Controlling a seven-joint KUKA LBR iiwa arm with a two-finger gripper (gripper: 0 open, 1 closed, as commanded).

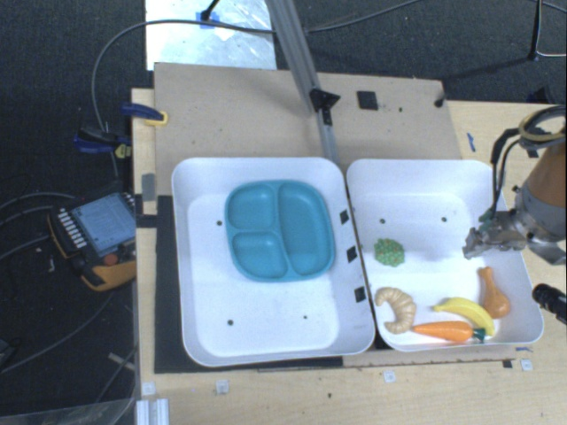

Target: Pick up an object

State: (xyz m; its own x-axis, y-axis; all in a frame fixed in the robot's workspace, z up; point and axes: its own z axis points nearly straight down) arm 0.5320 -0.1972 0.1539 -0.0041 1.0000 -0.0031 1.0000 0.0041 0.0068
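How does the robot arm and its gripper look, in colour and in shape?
The arm is rounded and grey, with an orange band above the wrist. Black cables loop beside it. The gripper is a small, dark grey metal piece at the arm's end.

The right bin (pixel 416 180) has open floor across its far half and middle. Its near edge is crowded: a croissant (pixel 396 308), carrot (pixel 444 331), banana (pixel 462 310) and an orange-brown drumstick-shaped piece (pixel 493 294) sit close together, with a green broccoli (pixel 388 252) just beyond on the left. In the left bin (pixel 199 326), a blue divided plate (pixel 279 230) fills the far middle, leaving bare floor along the near side and left. A slanted grey pole (pixel 297 47) crosses overhead at the far side.
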